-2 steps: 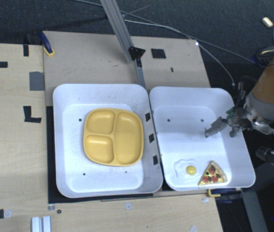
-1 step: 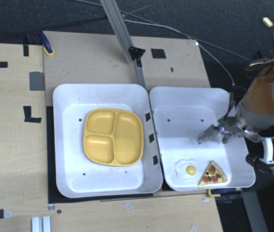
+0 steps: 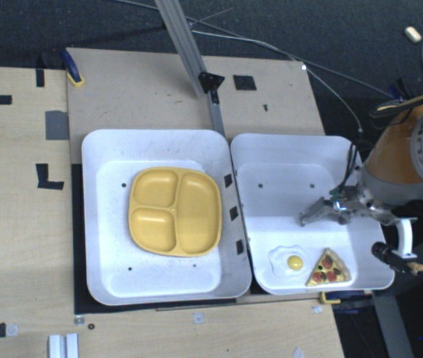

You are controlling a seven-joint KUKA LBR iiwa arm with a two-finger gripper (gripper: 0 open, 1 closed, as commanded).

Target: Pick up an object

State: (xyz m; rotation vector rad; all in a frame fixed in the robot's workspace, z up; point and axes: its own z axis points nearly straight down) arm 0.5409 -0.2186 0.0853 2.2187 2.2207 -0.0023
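1. The claw (image 3: pixel 308 216) hovered low in the right bin (image 3: pixel 286 155); whether released or clenched could not be told.
2. The pizza slice (image 3: pixel 328 268) and fried egg (image 3: pixel 289 261) lay just beyond it; descending squarely over one would serve best.

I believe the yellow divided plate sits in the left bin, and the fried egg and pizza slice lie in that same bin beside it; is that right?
Not quite. The camera view shows the plate in the left bin, but the egg and pizza slice lie in the right bin, near its front edge.
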